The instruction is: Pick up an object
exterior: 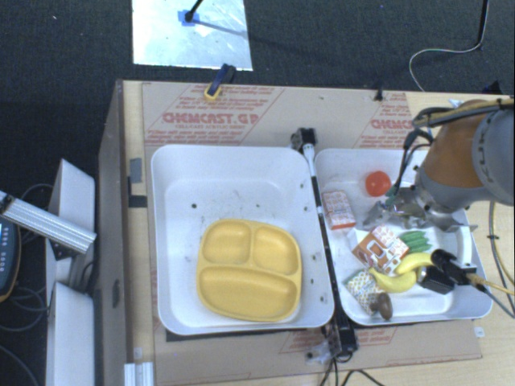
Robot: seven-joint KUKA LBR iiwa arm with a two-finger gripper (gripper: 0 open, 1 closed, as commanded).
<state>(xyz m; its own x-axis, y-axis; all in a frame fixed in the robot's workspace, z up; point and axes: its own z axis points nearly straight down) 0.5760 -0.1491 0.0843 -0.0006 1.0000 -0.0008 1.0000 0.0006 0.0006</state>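
Observation:
The right bin [338, 161] holds a red ball [377, 183], a pink-and-white packet [338, 208], an orange-and-white carton [381, 248], green beans [415, 240], a yellow banana [400, 277], a small patterned piece [361, 284] and a brown lump [383, 305]. My gripper [392, 211] hangs low over the middle of this bin, just below and right of the red ball and above the carton. Nothing shows between its tips.
The left bin [181, 175] carries a yellow divided plate [249, 269]. A black divider bar [315, 195] runs between the two bins. The grey and orange arm [463, 155] covers the right bin's far right side.

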